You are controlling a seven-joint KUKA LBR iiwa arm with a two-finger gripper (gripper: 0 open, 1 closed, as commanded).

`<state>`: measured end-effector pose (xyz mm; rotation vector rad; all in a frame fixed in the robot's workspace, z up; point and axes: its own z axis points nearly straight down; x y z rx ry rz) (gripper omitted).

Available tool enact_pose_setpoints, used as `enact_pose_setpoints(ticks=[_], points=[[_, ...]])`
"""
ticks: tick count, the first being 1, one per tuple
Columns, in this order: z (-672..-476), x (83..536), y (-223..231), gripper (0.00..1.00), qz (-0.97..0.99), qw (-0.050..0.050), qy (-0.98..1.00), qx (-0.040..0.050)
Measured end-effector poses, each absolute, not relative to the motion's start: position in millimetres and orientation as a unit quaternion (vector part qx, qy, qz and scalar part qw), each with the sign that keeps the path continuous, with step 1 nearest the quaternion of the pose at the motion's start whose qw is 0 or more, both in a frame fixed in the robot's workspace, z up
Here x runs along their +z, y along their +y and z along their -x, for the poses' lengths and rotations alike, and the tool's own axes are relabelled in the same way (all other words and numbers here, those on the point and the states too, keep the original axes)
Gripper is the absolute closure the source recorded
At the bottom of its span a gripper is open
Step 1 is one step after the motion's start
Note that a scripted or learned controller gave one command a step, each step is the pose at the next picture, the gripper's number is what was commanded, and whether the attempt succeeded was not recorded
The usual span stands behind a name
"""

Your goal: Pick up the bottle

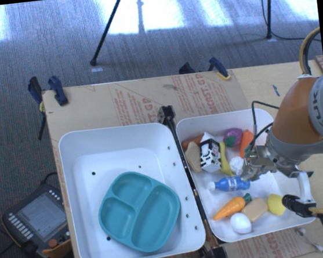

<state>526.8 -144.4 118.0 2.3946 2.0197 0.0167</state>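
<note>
The bottle (pixel 229 184) lies on its side in the right bin (pixel 265 115), among toy food, cap toward the left bin (pixel 76 150) holding a teal plate (pixel 139 211). The gripper (pixel 253 168) hovers at its base; whether the jaws are spread is unclear. The plywood desk (pixel 134 99) stands on grey carpet (pixel 53 57).

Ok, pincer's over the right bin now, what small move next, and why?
Probably ease the pincer straight down onto the bottle. It sits at the bottle's right end, and the bottle lies on its side with a carrot close below, so a short vertical drop should avoid the neighbours.
</note>
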Motion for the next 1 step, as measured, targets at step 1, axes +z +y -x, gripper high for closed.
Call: enact_pose_setpoints(ticks=[1], points=[[-486.7,250.5,-106.7,1.0,-0.706,-0.001,0.708,-0.0002]])
